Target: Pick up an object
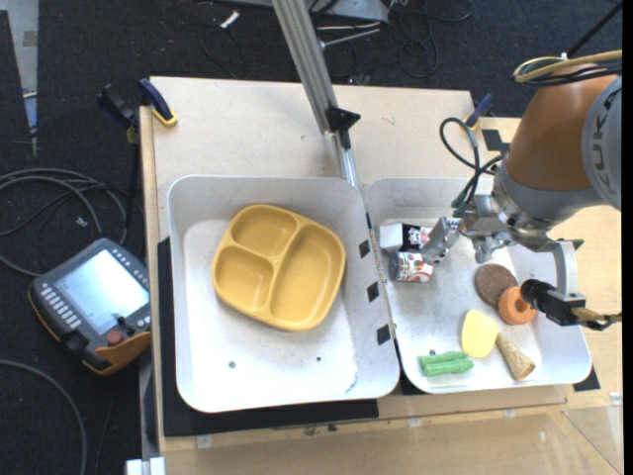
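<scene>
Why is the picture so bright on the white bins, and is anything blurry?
In the camera view, even overhead light washes out the white bins, so shadows are faint; the yellow plate looks sharp, the small can by the gripper slightly soft, the floor dark.

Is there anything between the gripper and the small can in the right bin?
Nothing visible stands between them. The gripper is directly beside the small can, at its upper right edge. The other items, such as the yellow piece and the green piece, lie nearer the front of the right bin, away from the can.
</scene>
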Action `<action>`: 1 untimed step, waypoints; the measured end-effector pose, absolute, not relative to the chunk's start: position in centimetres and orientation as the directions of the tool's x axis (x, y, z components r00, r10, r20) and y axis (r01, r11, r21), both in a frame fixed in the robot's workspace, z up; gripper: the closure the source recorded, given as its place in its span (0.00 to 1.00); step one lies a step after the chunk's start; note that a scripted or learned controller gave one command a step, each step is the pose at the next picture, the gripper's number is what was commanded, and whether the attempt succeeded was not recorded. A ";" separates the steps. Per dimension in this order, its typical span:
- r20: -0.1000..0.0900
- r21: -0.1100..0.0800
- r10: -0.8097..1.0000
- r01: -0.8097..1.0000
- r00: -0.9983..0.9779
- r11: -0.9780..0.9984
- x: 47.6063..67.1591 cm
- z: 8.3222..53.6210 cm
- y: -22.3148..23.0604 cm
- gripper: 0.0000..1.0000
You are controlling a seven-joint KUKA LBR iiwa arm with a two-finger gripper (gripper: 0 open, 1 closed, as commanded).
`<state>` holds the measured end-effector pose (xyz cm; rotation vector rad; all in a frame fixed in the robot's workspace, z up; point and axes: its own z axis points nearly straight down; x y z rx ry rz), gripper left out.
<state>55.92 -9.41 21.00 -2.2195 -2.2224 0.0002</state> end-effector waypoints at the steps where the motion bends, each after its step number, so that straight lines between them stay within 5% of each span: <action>1: 0.000 0.000 1.000 1.000 0.000 0.000 55.9 21.0 -9.4 0.00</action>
